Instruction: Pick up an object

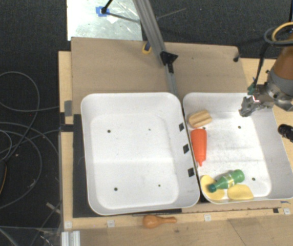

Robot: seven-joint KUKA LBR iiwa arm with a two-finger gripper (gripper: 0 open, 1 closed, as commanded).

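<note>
The right bin (269, 152) holds a tan bread roll (200, 119) at its upper left. Below the roll, along the left wall, lies an orange carrot (200, 145). A green bottle (227, 180) lies at the front of that bin, across two yellow pieces, one at its left (206, 182) and one under its right end (239, 192). My gripper (247, 108) hovers over the bin's upper right part, well to the right of the roll. No object shows between its fingers.
The left bin (92, 137) sits beside the right one, with black clips (185, 148) along the shared wall. A small orange-brown object (158, 220) lies on the bench in front of the bins. A grey pole (151, 27) slants across the back.
</note>
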